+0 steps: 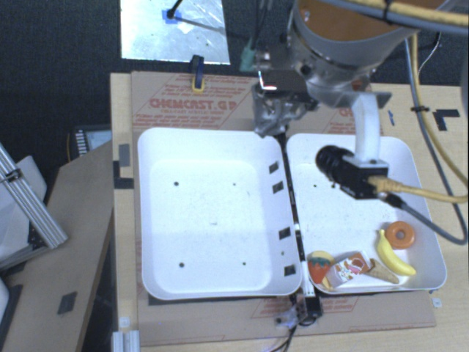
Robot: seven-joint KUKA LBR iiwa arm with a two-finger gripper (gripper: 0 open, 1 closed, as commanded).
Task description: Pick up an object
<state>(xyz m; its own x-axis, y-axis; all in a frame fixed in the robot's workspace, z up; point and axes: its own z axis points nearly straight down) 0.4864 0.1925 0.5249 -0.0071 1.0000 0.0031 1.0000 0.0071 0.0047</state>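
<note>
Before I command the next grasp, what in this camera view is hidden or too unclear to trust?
- End effector: small and blurred in the camera view, so its opening cannot be read.
- Small packet: its print is too small and soft to identify.
- Cone-shaped item: partly overlapped by the banana.
- Right bin: part of its floor is covered by the black camera unit and yellow cable.

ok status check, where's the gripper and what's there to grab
Gripper at far rim between the bins, nothing in it. Banana, orange ring, small toys grouped in right bin near corner. Path clear.
</note>
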